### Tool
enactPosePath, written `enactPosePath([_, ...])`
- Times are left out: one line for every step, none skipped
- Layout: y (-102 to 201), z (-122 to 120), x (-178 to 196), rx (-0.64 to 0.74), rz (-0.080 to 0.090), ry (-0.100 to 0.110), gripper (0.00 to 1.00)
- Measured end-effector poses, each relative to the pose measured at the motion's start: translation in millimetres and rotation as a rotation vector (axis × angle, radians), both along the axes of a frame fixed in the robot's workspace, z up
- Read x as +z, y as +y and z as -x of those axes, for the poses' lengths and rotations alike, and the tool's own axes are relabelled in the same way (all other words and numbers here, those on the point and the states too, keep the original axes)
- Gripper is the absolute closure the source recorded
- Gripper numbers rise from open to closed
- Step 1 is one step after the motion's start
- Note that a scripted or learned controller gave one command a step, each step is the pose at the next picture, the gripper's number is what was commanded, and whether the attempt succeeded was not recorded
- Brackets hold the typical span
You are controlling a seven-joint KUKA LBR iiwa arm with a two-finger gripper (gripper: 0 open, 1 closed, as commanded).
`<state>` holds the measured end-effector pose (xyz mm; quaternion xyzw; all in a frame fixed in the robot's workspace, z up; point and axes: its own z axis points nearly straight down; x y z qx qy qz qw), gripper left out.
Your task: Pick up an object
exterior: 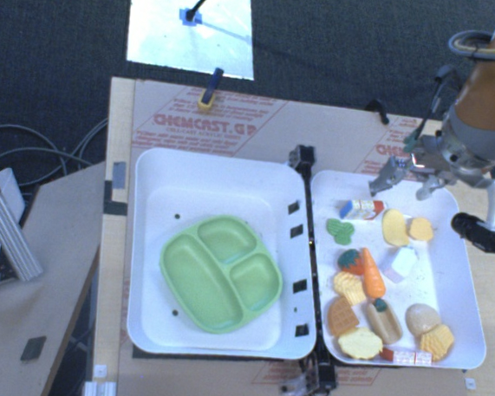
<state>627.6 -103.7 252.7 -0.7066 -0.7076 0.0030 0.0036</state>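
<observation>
Here the pincer (pixel 408 177) hangs wide and empty over the right bin's (pixel 469 297) far edge. The toy carrot (pixel 372 273) mid-bin looks light, stiff, slick; best grasped across its narrow middle.

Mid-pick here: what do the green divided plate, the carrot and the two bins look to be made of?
Green divided plate: likely moulded plastic, matte pale green with soft rounded compartment walls. Carrot: probably toy plastic, with saturated orange and a smooth surface, though rubber is possible. Both bins, the left bin and the right bin, look like thin white plastic, slightly glossy with rounded formed rims.
</observation>
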Motion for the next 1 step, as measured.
enactPosePath([0.1,-2.1,6.2,0.002,0.001,-0.011,0.00])
